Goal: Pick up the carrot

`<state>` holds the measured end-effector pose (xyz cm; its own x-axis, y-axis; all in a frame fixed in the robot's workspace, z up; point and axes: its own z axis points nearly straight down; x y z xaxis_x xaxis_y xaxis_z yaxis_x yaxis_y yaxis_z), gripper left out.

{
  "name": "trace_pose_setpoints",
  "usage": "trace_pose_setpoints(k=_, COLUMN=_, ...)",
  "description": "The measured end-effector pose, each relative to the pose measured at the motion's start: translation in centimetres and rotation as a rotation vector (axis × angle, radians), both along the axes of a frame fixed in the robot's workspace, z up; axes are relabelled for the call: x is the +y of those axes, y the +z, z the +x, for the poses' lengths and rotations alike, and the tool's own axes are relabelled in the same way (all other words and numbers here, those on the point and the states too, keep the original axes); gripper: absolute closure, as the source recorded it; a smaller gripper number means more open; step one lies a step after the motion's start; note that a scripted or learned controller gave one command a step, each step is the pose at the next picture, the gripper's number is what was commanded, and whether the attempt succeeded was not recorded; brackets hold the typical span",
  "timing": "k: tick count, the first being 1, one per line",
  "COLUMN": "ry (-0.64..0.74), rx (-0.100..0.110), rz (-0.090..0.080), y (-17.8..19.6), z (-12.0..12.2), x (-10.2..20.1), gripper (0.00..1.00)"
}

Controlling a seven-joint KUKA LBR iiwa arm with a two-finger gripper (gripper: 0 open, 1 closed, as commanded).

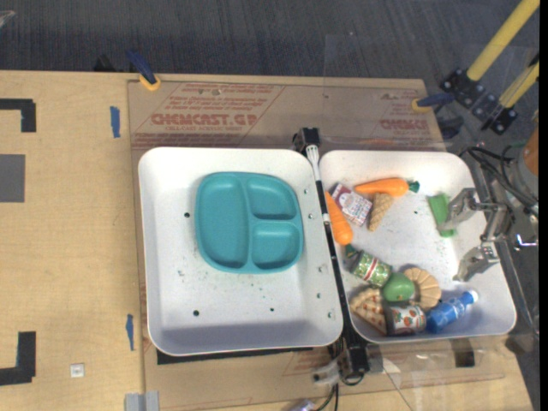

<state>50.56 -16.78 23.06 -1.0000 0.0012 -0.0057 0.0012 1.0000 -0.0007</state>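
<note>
The carrot (pixel 382 187), orange with a green tip pointing right, lies near the far wall of the right bin (pixel 492 315). My gripper (pixel 467 234) is low over that bin's right side, to the right of and nearer than the carrot, and apart from it. Its two metal fingers (pixel 461 205) stand spread, so it is open with nothing between them. A green piece (pixel 439 212) lies just left of the far finger.
A second orange piece (pixel 340 226) leans on the divider. A packet (pixel 349 202), cone (pixel 379 209), can (pixel 370 268), green pepper (pixel 397 288), blue bottle (pixel 449 309) and other toys crowd the right bin. A teal divided plate (pixel 250 223) sits in the left bin (pixel 171 315).
</note>
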Motion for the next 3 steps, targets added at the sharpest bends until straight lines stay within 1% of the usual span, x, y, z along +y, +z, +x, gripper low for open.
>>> trace_pose_setpoints(k=1, ry=0.348, rx=-0.005, rz=-0.004, y=-13.1, z=-0.1, x=2.6, gripper=0.0)
trace_pose_setpoints(k=2, ry=0.239, rx=-0.016, rz=-0.001, y=1.6, z=7.7, x=9.0, gripper=0.0)
trace_pose_setpoints(k=3, ry=0.18, rx=-0.006, rz=-0.001, y=-12.2, z=12.4, x=4.1, gripper=0.0)
